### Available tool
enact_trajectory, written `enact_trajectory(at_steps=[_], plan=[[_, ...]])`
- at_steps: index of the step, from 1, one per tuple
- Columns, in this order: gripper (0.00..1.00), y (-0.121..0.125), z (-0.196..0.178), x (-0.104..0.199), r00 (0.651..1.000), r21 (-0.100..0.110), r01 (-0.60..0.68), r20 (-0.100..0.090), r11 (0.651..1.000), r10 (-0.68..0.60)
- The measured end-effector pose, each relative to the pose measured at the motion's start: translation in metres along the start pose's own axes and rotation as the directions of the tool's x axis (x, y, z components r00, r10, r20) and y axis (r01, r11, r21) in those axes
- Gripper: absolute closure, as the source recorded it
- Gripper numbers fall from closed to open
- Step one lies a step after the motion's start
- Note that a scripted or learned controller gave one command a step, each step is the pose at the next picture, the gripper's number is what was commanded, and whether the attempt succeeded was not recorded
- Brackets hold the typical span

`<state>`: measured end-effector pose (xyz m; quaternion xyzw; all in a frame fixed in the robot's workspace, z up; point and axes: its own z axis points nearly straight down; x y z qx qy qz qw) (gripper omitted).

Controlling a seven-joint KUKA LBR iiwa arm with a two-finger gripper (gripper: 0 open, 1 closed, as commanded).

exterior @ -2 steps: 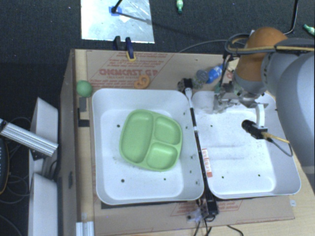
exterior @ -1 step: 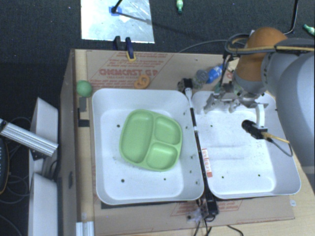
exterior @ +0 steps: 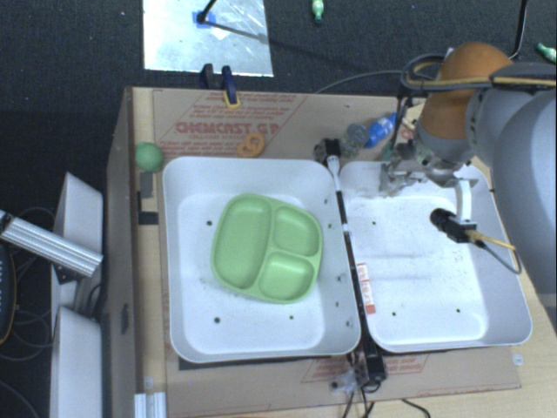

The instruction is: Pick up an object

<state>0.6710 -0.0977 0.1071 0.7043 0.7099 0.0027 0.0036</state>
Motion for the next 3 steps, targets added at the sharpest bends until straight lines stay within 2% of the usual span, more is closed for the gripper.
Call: enact_trajectory(at_steps=[1, 2, 3], plan=[[0.00, 0.000, 0.000, 0.000, 1.000, 0.000, 0.000, 0.000, 1.000, 0.000], [0.00, -0.002, 0.022, -0.006, 1.000, 0.007, -0.007, 0.000, 1.000, 0.007], [1.00, -0.001, 0.011, -0.006, 1.000, 0.004, -0.005, 0.000, 1.000, 0.005]])
